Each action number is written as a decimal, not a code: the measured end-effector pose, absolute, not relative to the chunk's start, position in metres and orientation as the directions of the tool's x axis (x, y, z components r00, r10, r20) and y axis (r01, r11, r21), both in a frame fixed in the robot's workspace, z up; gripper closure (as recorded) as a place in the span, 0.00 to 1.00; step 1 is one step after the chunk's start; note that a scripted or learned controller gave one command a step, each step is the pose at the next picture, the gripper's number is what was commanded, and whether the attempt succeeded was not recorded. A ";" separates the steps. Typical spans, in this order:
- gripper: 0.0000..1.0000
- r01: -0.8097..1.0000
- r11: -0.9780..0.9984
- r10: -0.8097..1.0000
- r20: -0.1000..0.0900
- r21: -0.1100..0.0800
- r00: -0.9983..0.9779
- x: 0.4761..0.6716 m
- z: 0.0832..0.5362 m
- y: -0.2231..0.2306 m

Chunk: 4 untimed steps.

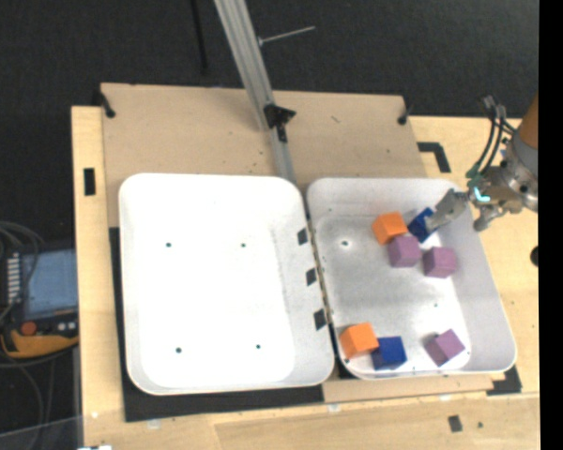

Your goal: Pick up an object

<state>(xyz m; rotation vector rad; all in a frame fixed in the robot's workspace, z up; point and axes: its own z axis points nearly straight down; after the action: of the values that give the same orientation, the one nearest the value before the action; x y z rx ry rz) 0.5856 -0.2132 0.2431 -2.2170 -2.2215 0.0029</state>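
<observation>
I see my arm (524, 148) cut off at the right edge of the frame, so only the wrist and some cables show there. The hand (464, 206) hangs over the upper right corner of the right bin (479, 279), one grey finger (448, 204) slanting down to the left toward a blue cube (420, 225); the other finger is blurred against the wrist, and I cannot tell whether the hand is clenched or released, nor whether it touches that cube. In the right bin, upper part: an orange cube (388, 227) just left of the blue one, a purple cube (403, 251) touching below it, and a second purple cube (439, 262) near to the right. Along the bin's lower edge lie another orange cube (359, 338), a second blue cube (389, 352) touching it, and a third purple cube (444, 346) apart to the right. The left bin (216, 279) shows its white floor with four small dark dots. A metal pole (249, 59) crosses from the top of the frame down to the gap between the bins. At the left edge, off the bench (94, 251), a pendant (42, 293) with cables is partly cut off.
</observation>
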 end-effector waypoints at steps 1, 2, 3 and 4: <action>0.00 1.000 0.004 1.000 -0.002 0.001 -0.004 0.586 0.246 -0.213; 0.00 1.000 0.006 1.000 -0.001 -0.004 -0.006 0.593 0.189 -0.208; 0.00 1.000 0.002 1.000 -0.002 -0.002 -0.002 0.596 0.146 -0.209; 0.00 1.000 0.002 1.000 -0.001 0.004 -0.002 0.597 0.120 -0.210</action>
<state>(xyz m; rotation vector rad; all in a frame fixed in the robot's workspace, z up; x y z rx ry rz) 0.5968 -0.2101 0.1204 -2.2222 -2.2264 -0.0031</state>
